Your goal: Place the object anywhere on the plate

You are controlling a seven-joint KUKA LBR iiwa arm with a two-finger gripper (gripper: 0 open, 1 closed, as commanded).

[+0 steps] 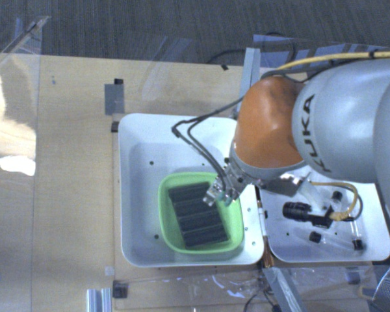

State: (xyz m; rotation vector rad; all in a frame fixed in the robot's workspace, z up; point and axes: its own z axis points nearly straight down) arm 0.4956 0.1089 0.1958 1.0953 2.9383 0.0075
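The object [196, 214] is a dark grey, nearly black slab, rectangular, with ridges across it that split it into about four bars, kind of like a chocolate block. It's lying flat on the green plate [168, 223], covering most of the middle, long side running roughly 11 to 5 o'clock. The plate has rounded corners and a raised rim, and it sits toward 5 o'clock inside the left bin [133, 194]. The gripper [220, 194] is right at the slab's 2 o'clock corner, over the plate's edge. Honestly can't tell if it's spread or closed, or even touching the slab. The only readable writing is "KUKA" [310, 135] in dark letters on the grey arm [357, 109], beside the orange band [266, 129].
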